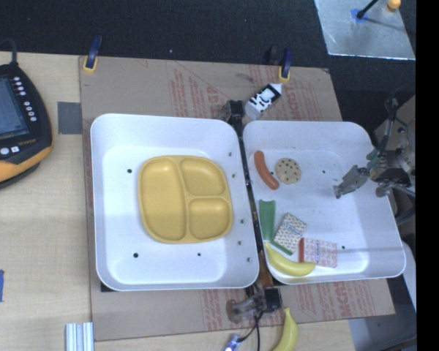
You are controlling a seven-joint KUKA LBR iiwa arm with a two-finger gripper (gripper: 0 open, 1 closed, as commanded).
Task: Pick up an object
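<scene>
Camera view: jaws (349, 183) over right bin (351, 141) at its right side, can't tell if apart or together. Sausage (265, 170), cookie (287, 170), banana (289, 265) and packets lie in that bin's left half. Yellow tray (184, 197) in left bin (110, 196).

Two white bins are sitting side by side on the counter (36, 218): the left bin (113, 141) and the right bin (355, 141). The left bin is holding one yellow divided plate (184, 198). The right bin is holding six things: one sausage (265, 170), one round cookie (287, 170), one green piece (267, 216), two patterned packets (290, 231) (320, 252) and one banana (287, 264). One more banana (287, 332) is lying outside the bins, making two.
</scene>
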